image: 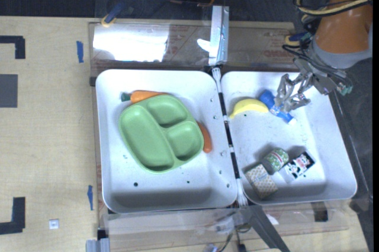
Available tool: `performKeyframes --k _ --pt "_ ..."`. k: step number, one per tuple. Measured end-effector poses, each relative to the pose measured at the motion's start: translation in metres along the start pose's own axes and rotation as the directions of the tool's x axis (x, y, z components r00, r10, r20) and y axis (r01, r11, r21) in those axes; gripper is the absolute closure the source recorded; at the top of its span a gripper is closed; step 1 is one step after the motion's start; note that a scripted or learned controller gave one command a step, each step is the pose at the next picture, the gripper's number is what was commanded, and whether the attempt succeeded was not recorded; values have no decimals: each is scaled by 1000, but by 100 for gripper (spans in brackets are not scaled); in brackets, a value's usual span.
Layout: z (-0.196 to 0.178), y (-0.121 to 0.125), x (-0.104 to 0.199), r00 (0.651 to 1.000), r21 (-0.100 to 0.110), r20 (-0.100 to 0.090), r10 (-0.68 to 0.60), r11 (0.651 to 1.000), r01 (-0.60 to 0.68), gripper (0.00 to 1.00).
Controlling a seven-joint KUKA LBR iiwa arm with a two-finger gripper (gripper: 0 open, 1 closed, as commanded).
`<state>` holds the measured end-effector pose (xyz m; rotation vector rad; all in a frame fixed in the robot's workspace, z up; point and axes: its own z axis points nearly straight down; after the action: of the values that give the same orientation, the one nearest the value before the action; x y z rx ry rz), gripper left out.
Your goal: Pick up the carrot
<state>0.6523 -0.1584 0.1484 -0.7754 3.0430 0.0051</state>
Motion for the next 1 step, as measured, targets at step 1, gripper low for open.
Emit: performKeyframes --k 1 --pt "-42 -51 10 991 3 3 134 991 -134 100"
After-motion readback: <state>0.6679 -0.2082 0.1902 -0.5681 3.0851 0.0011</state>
